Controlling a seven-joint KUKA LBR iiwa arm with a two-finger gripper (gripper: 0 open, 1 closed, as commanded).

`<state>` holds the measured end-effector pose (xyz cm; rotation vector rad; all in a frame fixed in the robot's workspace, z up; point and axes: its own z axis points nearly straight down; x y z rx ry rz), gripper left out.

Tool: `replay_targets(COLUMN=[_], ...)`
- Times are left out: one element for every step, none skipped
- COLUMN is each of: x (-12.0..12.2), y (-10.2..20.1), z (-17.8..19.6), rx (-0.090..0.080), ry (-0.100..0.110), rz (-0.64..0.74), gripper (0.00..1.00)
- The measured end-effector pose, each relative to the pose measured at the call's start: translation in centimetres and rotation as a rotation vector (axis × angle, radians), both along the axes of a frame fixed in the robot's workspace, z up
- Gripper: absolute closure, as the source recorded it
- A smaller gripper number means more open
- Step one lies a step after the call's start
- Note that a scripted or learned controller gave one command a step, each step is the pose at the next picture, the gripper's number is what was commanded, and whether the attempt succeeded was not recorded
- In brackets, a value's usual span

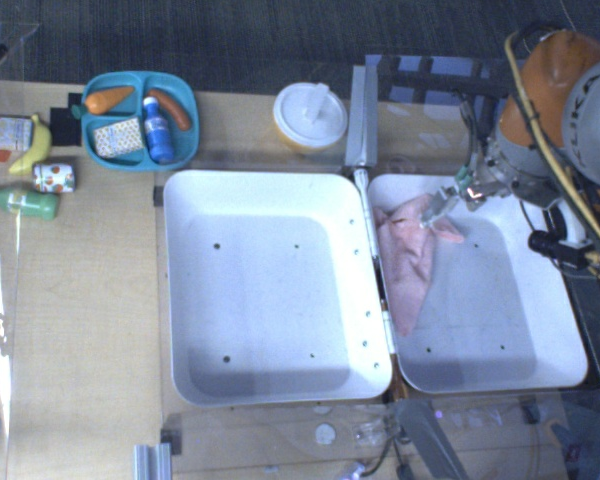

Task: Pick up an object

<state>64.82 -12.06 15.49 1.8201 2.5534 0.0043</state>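
On the bench's far left lie a small carton (4, 131), a banana (32, 145), a can (54, 177) on its side and a green bottle (20, 202), close together. Just right of them sits a blue tray (185, 118) with compartments, holding an orange carrot-like piece (110, 99), a blue bottle (157, 128), a sausage-like piece (177, 111) and a patterned square (117, 138). Further right, at the back edge, stands a white lidded cup (311, 116). The left bin (265, 286) takes up the middle of the bench, its floor showing a few small dark dots. Touching it along a metal seam is the right bin (500, 308). A pink cloth (408, 258) lies crumpled along that bin's left wall, running from near the back corner toward the middle, with its upper right corner lifted a little. The gripper (450, 206) sits at that raised corner, tilted down and leftward from the arm (555, 118), its fingers drawn close together with a fold of the cloth pinched between their tips. The rest of the cloth rests on the bin floor.
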Motion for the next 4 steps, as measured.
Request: replay_targets(x=[-0.1, 0.2, 0.4, 2.2], y=[-1.6, -1.4, -1.3, 8.2], z=[-6.2, -4.9, -3.8, 3.1], rx=[-0.002, -0.002, -0.003, 0.001], ry=[-0.011, -0.020, -0.026, 0.000], rz=[0.147, 0.149, 0.152, 0.106], gripper=[0.00, 1.00, 1.00, 1.00])
